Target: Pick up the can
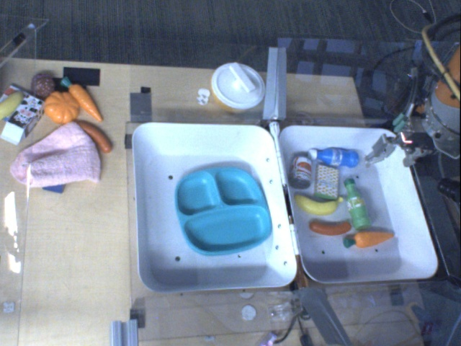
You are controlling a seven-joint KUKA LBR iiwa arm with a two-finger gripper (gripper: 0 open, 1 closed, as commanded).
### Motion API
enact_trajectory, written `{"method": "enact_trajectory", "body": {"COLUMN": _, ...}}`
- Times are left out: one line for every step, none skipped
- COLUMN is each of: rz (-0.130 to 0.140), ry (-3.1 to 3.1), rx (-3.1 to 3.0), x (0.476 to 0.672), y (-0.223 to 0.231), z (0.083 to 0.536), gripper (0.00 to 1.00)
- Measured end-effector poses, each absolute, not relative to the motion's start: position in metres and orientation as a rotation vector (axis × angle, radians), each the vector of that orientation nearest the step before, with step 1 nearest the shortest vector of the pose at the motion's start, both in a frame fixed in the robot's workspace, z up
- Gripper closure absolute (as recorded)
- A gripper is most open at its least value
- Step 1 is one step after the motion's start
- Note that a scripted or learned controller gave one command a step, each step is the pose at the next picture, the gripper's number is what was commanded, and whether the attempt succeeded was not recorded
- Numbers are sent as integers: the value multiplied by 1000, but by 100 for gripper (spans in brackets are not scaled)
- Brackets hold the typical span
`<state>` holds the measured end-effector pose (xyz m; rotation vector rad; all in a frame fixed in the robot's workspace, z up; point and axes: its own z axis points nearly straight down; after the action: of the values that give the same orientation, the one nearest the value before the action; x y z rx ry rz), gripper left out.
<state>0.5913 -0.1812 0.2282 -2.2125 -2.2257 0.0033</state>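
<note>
The can (302,170), small with a red and white label, lies at the left side of the right bin (425,262), close to the divider. A blue bottle (333,157) lies just right of it, and a grey textured block (326,182) sits below that. My gripper (395,152) hovers over the bin's upper right corner, well to the right of the can. It is open and there is nothing between its fingers.
The right bin also holds a green bottle (355,204), a banana (317,205), a sausage (330,227) and a carrot (371,238). A blue divided tray (225,209) lies in the left bin (151,215). A white bowl (238,86), a pink cloth (57,157) and toy food sit on the bench.
</note>
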Motion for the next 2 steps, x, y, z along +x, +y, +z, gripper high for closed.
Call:
{"method": "enact_trajectory", "body": {"rz": 3, "ry": -2410, "rx": -2010, "x": 625, "y": -149, "z": 137, "gripper": 0}}
{"method": "enact_trajectory", "body": {"rz": -6, "ry": -2635, "rx": -1731, "x": 579, "y": -98, "z": 89, "gripper": 0}}
